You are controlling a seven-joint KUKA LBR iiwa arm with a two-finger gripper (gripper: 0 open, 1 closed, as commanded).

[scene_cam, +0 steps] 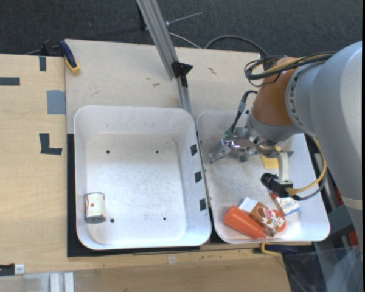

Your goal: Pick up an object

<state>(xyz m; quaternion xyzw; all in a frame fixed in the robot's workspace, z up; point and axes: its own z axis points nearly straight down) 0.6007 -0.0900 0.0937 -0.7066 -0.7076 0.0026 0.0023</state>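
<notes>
My gripper (222,151) hangs low over the upper left part of the right bin (231,187), near the wall shared with the left bin, with bare floor beneath it. An orange cone-shaped object (242,222) lies at the right bin's front, touching a brown packet (269,218). A small white and blue box (289,206) lies just right of them. A yellow flat item (269,161) peeks out from under the wrist. A small white can with a red label (95,207) lies in the front left corner of the left bin (134,163).
A slanted metal pole (161,32) rises behind the bins and meets the bench near their shared wall. The arm's grey body (334,114) and its cables (292,187) cover the right bin's right side. Tape marks lie on the bench at left.
</notes>
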